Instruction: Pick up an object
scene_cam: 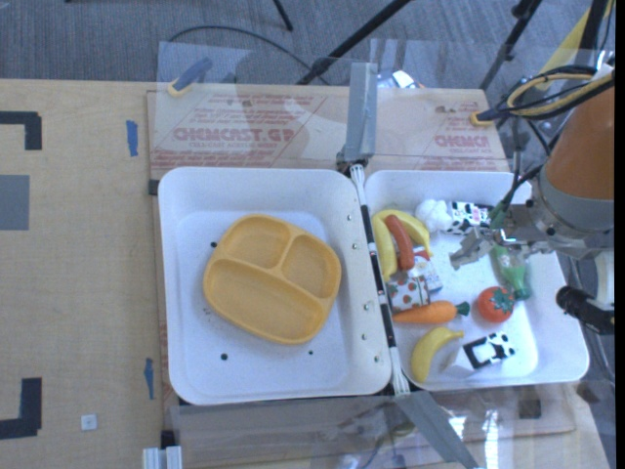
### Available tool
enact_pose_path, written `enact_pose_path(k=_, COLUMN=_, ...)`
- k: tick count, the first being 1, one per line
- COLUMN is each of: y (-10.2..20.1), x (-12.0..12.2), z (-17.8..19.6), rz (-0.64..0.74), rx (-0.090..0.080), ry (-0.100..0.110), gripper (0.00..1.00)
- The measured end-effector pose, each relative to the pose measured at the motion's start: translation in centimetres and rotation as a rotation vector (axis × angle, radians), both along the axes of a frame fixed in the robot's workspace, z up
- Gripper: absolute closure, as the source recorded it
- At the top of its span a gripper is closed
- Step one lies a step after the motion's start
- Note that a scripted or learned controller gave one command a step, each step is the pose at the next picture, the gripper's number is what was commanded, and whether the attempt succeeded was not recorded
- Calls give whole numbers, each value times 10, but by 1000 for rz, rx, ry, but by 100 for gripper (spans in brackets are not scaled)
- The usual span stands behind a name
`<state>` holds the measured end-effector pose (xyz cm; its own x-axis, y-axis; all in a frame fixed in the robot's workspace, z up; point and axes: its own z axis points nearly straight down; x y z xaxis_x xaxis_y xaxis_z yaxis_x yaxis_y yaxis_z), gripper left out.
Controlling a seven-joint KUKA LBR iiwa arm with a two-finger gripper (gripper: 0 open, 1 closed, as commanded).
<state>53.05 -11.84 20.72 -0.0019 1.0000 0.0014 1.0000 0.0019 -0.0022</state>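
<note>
Bench tan (carpet grey).

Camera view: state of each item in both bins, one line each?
yellow divided plate: flat, upright, in left bin
hot dog: lying near right bin left wall
carrot: lying on its side
tomato: resting beside green item
banana: lying near front
cow toy: lying at back
black-and-white block: lying at front
green item: lying under gripper
gripper: low over right bin, grip unclear
</note>
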Motion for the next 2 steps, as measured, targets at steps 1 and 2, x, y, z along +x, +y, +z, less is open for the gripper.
enact_pose_path(k=1, y=-22, x=26, z=-105, rz=13, rx=-3, ry=-10, gripper=0)
enact_pose_path(k=2, y=6, x=35, z=-62, rz=-30, rx=-2, ry=-4, gripper=0)
